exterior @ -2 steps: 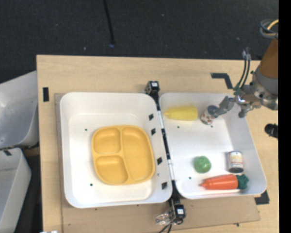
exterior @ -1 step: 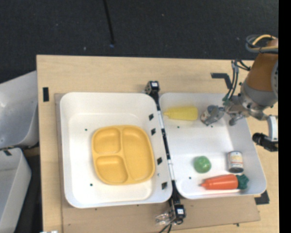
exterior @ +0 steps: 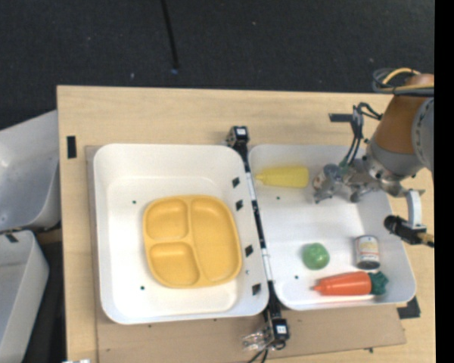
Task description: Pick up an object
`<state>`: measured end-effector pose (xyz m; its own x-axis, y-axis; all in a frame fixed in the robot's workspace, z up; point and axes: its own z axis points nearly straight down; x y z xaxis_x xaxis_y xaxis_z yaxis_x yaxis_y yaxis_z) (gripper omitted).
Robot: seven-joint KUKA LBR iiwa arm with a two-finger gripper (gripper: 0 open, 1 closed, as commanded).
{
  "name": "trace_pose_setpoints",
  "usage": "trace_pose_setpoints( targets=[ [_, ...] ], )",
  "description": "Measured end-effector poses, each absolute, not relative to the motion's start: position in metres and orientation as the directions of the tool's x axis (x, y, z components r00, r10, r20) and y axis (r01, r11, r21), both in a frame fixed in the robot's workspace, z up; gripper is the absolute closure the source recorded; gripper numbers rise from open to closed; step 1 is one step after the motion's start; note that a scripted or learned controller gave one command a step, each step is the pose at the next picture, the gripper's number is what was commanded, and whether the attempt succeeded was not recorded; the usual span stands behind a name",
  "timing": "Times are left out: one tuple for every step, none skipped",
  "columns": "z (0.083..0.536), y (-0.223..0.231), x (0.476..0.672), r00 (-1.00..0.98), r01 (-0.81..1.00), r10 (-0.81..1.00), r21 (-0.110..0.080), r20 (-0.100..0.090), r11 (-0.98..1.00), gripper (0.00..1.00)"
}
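Hand: grey two-finger metal unit over the upper middle of the right bin, just right of the corn cob; nothing visible between the fingers; open or closed, cannot tell.
Arm: grey with an orange band above the wrist, reaching in from the right edge over the upper right corner of the right bin.
Right bin: shallow white plastic tray, holding four loose things.
Corn cob: yellow plastic toy, lying lengthwise near the bin's upper left, close to the dividing wall.
Green ball: small round green thing, lower middle of the right bin, apart from the others.
Small can: short cylindrical tin with a pale label, upright near the right wall, just above the carrot's leafy end.
Carrot: orange plastic toy with a green top, lying along the bin's lower wall.
Left bin: shallow white plastic tray beside the right one.
Divided plate: yellow plastic, three compartments, resting in the middle of the left bin.
Tabletop: light wood, carrying both bins.
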<state>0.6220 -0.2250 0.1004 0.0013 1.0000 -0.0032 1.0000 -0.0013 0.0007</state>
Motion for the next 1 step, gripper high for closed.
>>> trace_pose_setpoints(
  targets=[
    [0.1133,-0.2258,0.623,0.001,1.0,1.0,0.005,-0.005,-0.001,1.0]
  ],
)
